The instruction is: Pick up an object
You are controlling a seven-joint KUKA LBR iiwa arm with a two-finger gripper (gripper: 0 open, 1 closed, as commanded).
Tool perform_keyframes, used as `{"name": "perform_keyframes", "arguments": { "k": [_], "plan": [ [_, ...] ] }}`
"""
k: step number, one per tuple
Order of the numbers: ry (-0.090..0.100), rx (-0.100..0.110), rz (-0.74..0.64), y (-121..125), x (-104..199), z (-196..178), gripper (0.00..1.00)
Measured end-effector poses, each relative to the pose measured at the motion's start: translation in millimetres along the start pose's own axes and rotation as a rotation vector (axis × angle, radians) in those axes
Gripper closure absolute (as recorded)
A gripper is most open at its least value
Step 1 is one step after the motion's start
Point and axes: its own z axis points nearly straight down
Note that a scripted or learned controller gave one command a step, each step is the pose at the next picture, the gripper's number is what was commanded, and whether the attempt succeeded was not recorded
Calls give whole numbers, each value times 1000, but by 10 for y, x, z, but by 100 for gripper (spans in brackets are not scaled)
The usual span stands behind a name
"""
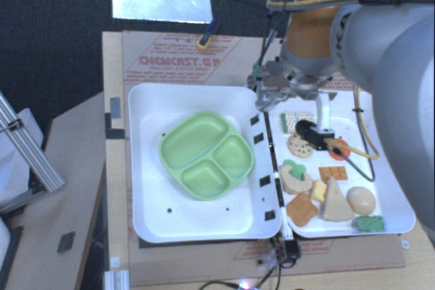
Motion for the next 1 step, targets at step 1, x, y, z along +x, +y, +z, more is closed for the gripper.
{"name": "perform_keyframes", "arguments": {
  "k": [1],
  "plan": [
    [0,-2,-4,61,58,33,100]
  ]
}}
